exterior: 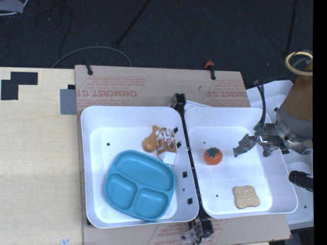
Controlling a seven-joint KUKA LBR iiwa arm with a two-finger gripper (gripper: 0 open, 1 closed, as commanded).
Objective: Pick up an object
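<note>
A small red tomato-like toy (213, 156) with a green top lies in the right bin (225, 119), near its left side. A tan toast-shaped piece (246, 197) rests near that bin's front right corner. In the left bin (97, 137) sit a blue divided plate (139, 184) and an orange-brown gingerbread figure (160, 140) against the right wall. My gripper (243, 147) hangs over the right bin's right half, to the right of the tomato and apart from it. Nothing shows between its fingers.
A black divider strip (185, 152) runs between the two bins. Cardboard (153, 88) lies under and behind the bins. The light wooden benchtop (36, 157) spreads to the left. The arm's grey body (299, 116) stands over the right bin's right rim.
</note>
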